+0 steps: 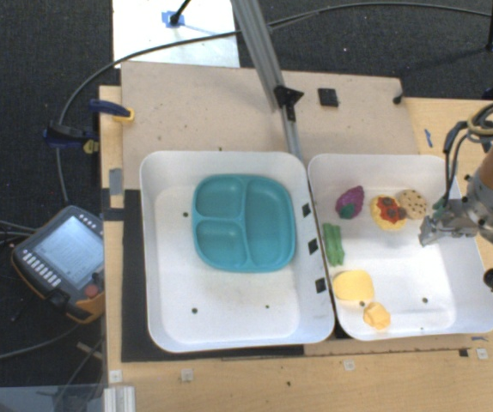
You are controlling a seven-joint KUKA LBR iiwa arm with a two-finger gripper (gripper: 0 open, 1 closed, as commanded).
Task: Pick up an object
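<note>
The right bin [453, 312] holds several small toy foods: a purple piece [349, 201], a red and yellow piece [389, 212], a brown cookie [413, 202], a green piece [333, 244], a pale yellow slab [353, 285] and a small yellow lump [376, 316]. My gripper [441, 227] hangs at the right side of this bin, just right of the cookie and apart from it. Nothing shows between its fingers.
The left bin [169, 316] carries a teal divided plate [244, 222]. A slanted metal pole [264, 50] rises behind the bins. A teach pendant [62, 260] and cables lie on the floor to the left. A blue clamp [109, 110] grips the bench's left edge.
</note>
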